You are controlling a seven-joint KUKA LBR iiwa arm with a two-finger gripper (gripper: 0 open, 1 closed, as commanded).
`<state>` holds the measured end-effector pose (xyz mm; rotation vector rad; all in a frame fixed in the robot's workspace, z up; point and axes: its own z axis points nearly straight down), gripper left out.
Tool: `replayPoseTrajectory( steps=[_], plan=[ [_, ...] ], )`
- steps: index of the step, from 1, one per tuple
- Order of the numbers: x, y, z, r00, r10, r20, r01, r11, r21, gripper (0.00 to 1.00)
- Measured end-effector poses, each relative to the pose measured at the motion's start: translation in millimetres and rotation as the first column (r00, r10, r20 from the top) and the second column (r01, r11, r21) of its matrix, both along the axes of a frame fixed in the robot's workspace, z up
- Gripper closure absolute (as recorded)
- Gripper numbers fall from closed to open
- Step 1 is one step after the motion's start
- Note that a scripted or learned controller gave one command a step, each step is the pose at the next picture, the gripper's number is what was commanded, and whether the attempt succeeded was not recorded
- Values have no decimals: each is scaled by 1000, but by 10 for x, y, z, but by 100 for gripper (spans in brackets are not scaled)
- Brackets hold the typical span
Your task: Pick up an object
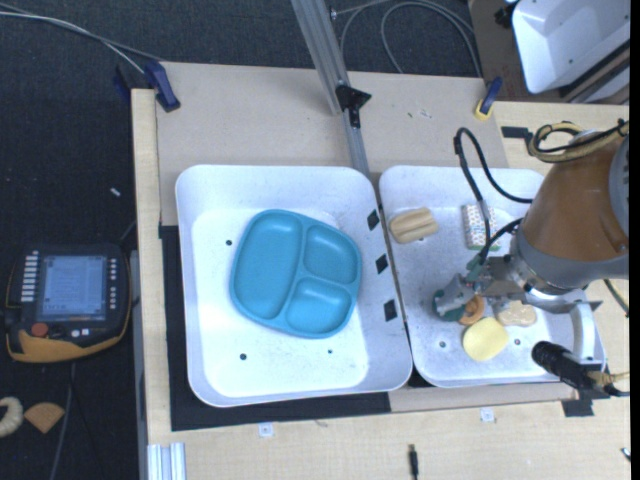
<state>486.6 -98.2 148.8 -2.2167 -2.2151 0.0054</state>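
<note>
The right bin holds several small objects. A tan bread-like roll lies near its far left side. A white ridged piece rests further right. A yellow rounded object sits near the front. A small orange item and a pale beige piece lie just behind it. My gripper hangs low over the orange item, close to the yellow object. The grey arm with its orange band covers the bin's right part.
The left bin carries a blue divided plate. A metal pole slants in from the top between the bins. Black cables loop over the right bin's far edge. A teach pendant lies left of the bench.
</note>
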Motion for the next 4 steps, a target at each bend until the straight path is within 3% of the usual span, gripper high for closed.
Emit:
replayPoseTrajectory(
  steps=[1,2,3,4],
  plan=[
    [-2,-11,-422,1000,0,2,0,1000,0,0],
    [13,-29,-607,1000,-2,11,2,1000,-5,0],
    [25,-29,-492,1000,-2,15,3,1000,-6,100],
    [-59,-25,-24,1000,1,10,-1,1000,-3,100]
  ],
)
